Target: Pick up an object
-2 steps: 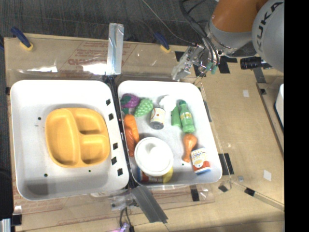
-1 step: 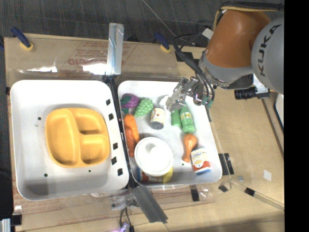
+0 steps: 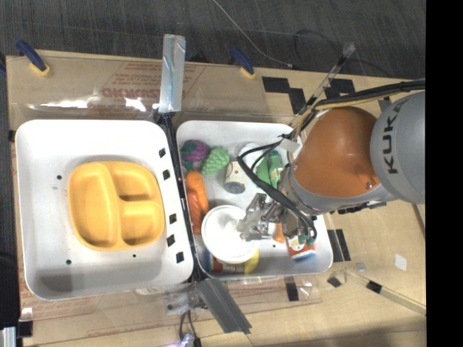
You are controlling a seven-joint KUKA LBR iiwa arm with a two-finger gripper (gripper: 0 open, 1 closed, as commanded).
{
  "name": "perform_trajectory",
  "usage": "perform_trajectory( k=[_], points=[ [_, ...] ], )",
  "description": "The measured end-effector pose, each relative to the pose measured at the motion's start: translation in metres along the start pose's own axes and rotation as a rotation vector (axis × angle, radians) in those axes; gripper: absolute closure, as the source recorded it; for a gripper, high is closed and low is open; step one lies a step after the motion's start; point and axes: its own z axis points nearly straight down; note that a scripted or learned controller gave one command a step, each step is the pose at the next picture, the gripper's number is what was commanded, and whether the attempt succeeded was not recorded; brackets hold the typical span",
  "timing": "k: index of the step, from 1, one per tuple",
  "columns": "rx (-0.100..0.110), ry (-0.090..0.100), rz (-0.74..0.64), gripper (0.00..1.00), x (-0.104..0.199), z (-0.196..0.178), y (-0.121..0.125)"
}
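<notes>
A white bowl (image 3: pixel 226 233) is seen in the right bin (image 3: pixel 217 130), near its front wall, and it is judged the likeliest thing to be picked. Being round, it has no long axis and points no way; its open mouth is turned upward. The tool (image 3: pixel 255 223) is placed at the bowl's right rim, so the bowl lies just to the left of it in the camera view. Whether the tool is open, closed or gripping cannot be told, since the metal parts are cluttered there. An orange carrot-like toy (image 3: pixel 196 198) is laid just left of the bowl, with its long axis running from the back of the bin to the front. A purple toy (image 3: pixel 192 151) and a green toy (image 3: pixel 215 160) are set behind it. In the left bin (image 3: pixel 29 157) a yellow divided tray (image 3: pixel 116 204) is held, well apart from the tool. Both bins are carried by the counter (image 3: pixel 376 259).
</notes>
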Motion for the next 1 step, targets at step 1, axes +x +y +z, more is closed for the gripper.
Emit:
perform_trajectory(
  k=[1],
  points=[
    [0.001, -0.009, -0.127, 1.00, 0.0042, -0.0564, 0.0491]
  ],
)
